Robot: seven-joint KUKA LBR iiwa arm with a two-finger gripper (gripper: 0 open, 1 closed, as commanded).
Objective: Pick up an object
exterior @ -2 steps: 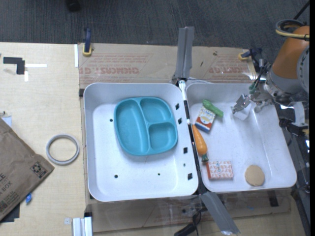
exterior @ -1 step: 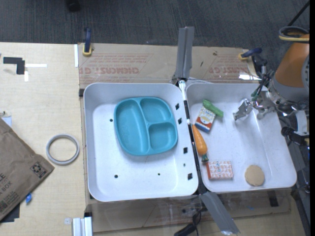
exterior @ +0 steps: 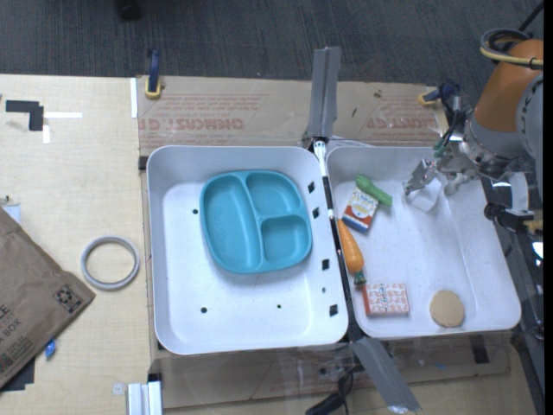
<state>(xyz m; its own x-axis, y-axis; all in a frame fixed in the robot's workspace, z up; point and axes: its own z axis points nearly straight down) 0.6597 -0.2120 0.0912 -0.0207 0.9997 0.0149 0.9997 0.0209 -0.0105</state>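
The end effector (exterior: 426,182) is being blurred against the right bin's (exterior: 484,318) far wall, so how far it is open, and whether anything is gripped, cannot be told. A carrot (exterior: 350,247), green pepper (exterior: 373,189), two small boxes and a round biscuit (exterior: 448,309) are being held in that bin; a blue divided plate (exterior: 257,221) is lying in the left bin (exterior: 173,318).

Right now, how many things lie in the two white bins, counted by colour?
Blue: 1, the divided plate
Green: 1, the small green piece
Orange: 1, the carrot
Tan: 1, the round cookie
Printed, mixed colours: 2, the small carton and the flat box
Total: 6
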